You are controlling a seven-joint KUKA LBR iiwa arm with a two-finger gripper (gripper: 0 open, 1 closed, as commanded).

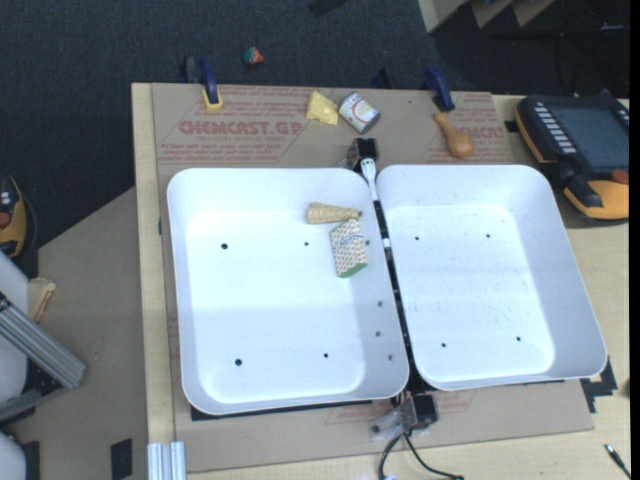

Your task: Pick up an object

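Two objects, a tan cone [331, 213] touching a patterned packet [348, 247], lie unpicked in the left bin [200, 298] near its upper right corner, the grasp not yet begun and the gripper's state impossible to tell.

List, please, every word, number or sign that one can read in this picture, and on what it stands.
"CHEMCAST G.P" in red print, on the brown protective sheet behind the left bin.
More red print on the same sheet near the wooden pestle-like object: too blurred to read.
Patterned packet and small box: print too small to read.
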